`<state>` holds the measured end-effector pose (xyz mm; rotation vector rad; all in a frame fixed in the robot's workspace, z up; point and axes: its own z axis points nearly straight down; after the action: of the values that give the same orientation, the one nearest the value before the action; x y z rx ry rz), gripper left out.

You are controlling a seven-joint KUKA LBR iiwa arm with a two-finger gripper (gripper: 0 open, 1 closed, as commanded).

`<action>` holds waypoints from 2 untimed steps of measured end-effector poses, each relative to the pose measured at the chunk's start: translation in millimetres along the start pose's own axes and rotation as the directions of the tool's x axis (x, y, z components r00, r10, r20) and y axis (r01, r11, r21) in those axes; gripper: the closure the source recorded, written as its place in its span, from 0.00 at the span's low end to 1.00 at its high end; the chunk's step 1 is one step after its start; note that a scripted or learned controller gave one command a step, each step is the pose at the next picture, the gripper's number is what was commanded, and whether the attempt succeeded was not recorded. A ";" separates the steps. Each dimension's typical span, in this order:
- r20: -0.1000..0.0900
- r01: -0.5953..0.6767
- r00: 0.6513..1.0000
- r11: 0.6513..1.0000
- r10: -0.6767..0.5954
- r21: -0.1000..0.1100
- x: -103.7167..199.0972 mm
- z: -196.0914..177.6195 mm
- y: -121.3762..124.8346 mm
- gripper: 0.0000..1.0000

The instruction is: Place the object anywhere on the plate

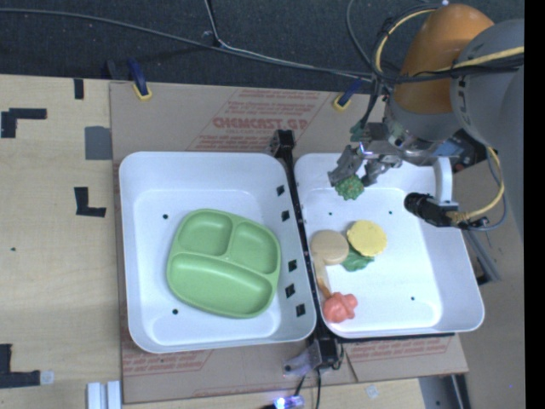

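A green divided plate (224,262) lies in the left bin (140,177). My gripper (354,179) hangs over the far left corner of the right bin (443,305). Its fingers are shut on a small dark green broccoli-like piece (350,189), which sticks out just below the fingertips. The plate is well to the left of the gripper and nearer the front, across the divider between the bins.
In the right bin lie a tan round piece (329,246), a yellow piece (367,238) on top of a green leafy one (356,262), and an orange-red piece (339,307). A black cable connector (428,209) hangs off the wrist to the right.
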<state>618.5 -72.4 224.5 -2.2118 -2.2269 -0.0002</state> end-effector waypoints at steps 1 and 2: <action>0.001 0.000 1.000 1.000 0.000 0.000 53.6 -8.2 -10.8 1.00; 0.002 -0.002 1.000 1.000 0.002 0.001 100.8 -7.5 -23.6 1.00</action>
<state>594.3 28.2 232.2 -2.2142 -2.2257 0.0029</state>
